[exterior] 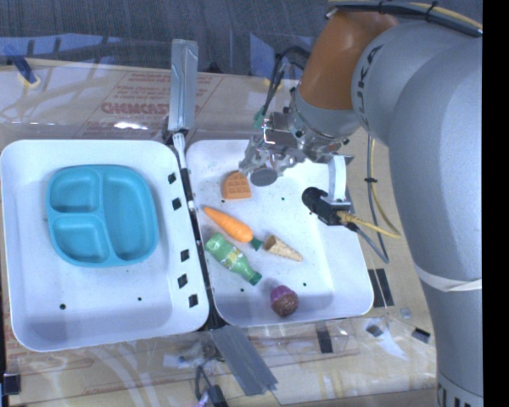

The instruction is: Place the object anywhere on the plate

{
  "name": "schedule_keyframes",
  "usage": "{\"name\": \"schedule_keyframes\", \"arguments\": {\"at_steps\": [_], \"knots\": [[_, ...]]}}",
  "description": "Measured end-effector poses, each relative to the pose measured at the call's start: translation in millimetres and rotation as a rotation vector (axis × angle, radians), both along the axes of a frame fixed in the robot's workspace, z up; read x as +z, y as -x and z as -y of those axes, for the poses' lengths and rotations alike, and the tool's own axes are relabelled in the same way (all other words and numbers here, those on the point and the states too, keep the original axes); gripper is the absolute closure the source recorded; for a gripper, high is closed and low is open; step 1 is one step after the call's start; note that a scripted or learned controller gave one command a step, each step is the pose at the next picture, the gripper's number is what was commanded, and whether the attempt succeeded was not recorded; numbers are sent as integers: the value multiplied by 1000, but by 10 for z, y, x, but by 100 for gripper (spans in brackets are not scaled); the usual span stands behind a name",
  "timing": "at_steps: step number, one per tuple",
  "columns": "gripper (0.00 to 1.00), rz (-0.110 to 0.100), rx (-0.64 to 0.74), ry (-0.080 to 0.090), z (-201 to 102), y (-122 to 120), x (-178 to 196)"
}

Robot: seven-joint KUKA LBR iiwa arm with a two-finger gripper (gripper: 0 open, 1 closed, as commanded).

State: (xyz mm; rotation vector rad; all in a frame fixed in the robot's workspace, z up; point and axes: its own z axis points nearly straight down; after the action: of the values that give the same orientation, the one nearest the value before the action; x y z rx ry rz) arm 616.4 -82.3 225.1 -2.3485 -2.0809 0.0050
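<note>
We can make out red printed lettering on the sheet of cardboard (110, 100) lying under clear plastic along the bench's far edge, behind the left bin (17, 312). The letters are mirrored or blurred, so we cannot read a word with any certainty. On the arm (424, 125), a few dark letters curve beside the orange band (339, 58), too foreshortened for us to read.

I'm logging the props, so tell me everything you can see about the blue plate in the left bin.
The light blue plastic divided plate is a rounded rectangle with three compartments: one large on the right, two smaller on the left. It lies flat, slightly turned, on the floor of the left white bin, toward its upper half. Nothing rests on it or touches it besides the bin.
</note>
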Motion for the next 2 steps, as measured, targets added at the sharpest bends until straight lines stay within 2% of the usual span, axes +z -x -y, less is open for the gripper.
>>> {"name": "schedule_keyframes", "arguments": {"at_steps": [1,2], "knots": [[100,-2,-49,1,-812,82,-235],[100,-5,-753,4,-461,656,-121]]}}
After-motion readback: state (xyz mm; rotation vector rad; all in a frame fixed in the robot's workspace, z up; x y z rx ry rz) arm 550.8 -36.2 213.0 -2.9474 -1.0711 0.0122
